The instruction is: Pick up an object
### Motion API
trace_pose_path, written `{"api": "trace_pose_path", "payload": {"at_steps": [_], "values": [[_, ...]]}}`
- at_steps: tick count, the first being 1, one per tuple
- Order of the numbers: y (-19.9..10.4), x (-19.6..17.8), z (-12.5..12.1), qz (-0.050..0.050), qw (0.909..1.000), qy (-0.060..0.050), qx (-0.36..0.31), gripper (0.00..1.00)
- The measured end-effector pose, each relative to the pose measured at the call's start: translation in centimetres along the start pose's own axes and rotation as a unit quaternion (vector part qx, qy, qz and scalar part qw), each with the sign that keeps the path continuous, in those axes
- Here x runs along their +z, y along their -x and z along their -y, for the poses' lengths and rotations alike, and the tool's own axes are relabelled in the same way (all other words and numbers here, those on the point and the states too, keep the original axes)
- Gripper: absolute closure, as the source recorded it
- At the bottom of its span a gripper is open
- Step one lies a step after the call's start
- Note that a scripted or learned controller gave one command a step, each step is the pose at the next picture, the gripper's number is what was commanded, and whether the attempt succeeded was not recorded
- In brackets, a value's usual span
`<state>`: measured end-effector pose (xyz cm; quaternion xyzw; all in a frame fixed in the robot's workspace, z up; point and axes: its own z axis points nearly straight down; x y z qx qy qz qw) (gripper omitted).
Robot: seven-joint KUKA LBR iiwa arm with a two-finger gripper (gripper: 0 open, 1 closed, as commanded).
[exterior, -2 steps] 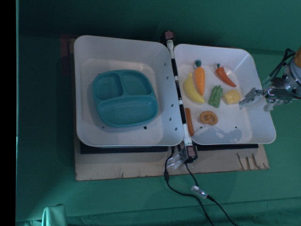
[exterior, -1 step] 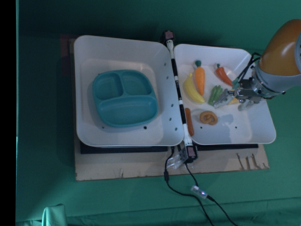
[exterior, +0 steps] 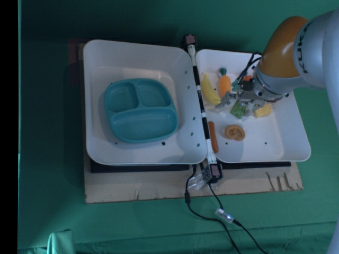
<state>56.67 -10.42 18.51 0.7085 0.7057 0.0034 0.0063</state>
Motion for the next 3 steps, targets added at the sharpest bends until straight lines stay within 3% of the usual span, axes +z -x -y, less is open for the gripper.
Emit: {"api": "trace_pose_path", "payload": {"at_steps": [1,2,3], "values": [[-0.1,-0.1,6.9,0.001,1.0000,0.004,0.000,0.00],[-0.1,-1.3,6.8,0.001,1.0000,0.007,0.002,1.00],[1.6,-11.3,5.2,-0.001,1.0000,-0.005,0.000,1.00]]}}
